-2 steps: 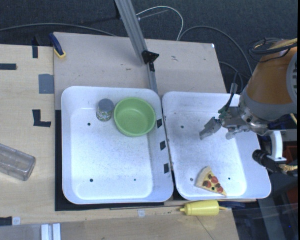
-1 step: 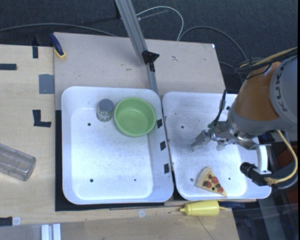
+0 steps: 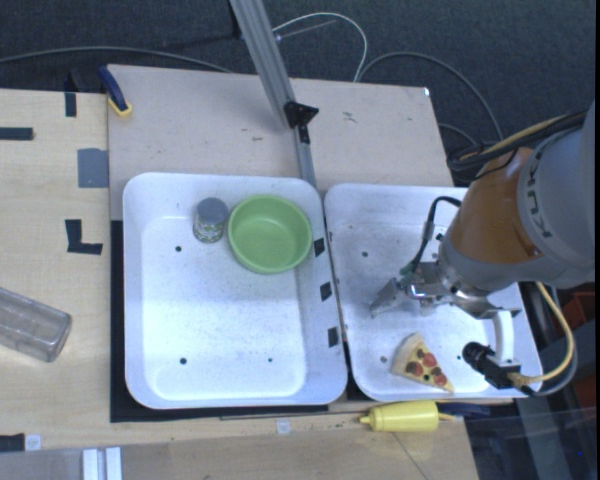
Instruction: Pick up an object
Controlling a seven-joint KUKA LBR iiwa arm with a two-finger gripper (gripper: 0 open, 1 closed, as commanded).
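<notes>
- When we look down on the bench, we see the right bin (image 3: 380, 218), and we place everything by it.
- Inside the right bin, near its middle, is the gripper (image 3: 388, 300) of the grey and orange arm (image 3: 510, 218).
- We see its fingers (image 3: 380, 303) spread a little, with nothing between them.
- A toy pizza slice (image 3: 421, 361) lies in the right bin, at its near edge, just below the gripper and apart from it.
- A yellow bottle (image 3: 404, 417) lies just outside the right bin, along its near edge.
- Next to the right bin is the left bin (image 3: 160, 368), with a green bowl (image 3: 270, 233) and a small grey can (image 3: 210, 219) in its far part.
</notes>
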